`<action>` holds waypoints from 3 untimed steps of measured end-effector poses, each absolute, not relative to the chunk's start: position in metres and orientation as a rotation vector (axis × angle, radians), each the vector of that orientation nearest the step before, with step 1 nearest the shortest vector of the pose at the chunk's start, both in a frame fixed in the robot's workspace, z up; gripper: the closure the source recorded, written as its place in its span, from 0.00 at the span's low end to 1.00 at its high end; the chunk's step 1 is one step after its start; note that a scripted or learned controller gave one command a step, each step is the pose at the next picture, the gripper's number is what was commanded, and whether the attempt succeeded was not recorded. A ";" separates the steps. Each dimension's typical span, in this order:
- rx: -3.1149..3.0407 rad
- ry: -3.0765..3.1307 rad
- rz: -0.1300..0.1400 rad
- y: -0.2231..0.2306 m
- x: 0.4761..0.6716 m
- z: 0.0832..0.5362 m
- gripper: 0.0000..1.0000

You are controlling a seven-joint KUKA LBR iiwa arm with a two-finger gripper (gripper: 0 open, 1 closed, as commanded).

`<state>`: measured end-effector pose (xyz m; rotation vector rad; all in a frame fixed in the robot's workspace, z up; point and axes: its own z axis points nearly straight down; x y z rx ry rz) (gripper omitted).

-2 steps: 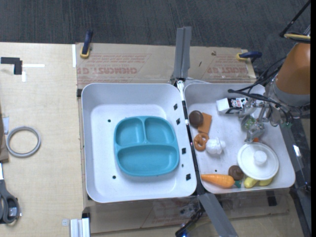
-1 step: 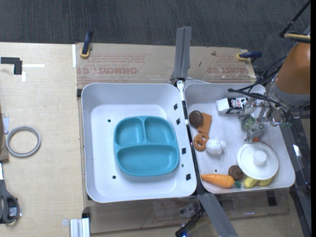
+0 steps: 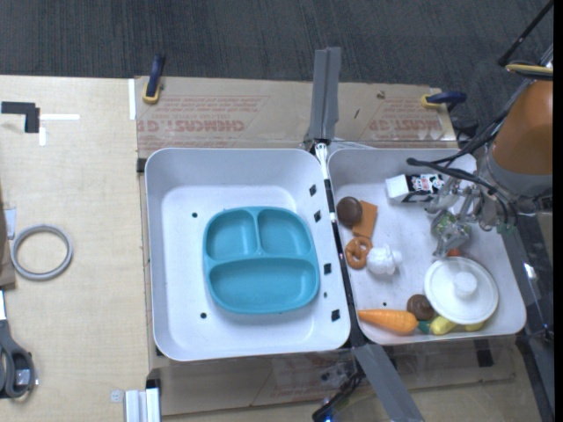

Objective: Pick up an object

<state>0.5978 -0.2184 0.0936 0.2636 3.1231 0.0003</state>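
Note:
My gripper [image 3: 455, 222] hangs low over the right part of the right bin [image 3: 400, 284], just above a white bowl [image 3: 462, 290]. A small green item [image 3: 449, 232] shows at its tip, and I cannot tell whether it is held. To the gripper's left lies a white and black carton [image 3: 412, 185]. Further left are a brown ball [image 3: 349, 209], an orange slab [image 3: 367, 221], a pretzel [image 3: 357, 251] and a white fluffy piece [image 3: 383, 260]. A carrot [image 3: 387, 321] lies along the near wall.
The left bin [image 3: 171, 236] holds a blue divided plate [image 3: 261, 259]. A brown lump [image 3: 420, 306] and a yellow-green piece [image 3: 440, 326] sit beside the bowl. A tape ring [image 3: 39, 251] and scissors [image 3: 16, 367] lie on the bench at left.

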 end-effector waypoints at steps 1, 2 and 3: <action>0.343 3.119 0.000 -0.205 0.601 0.093 0.00; 0.339 3.114 -0.002 -0.205 0.603 0.103 1.00; 0.138 3.132 0.001 -0.129 0.617 0.178 1.00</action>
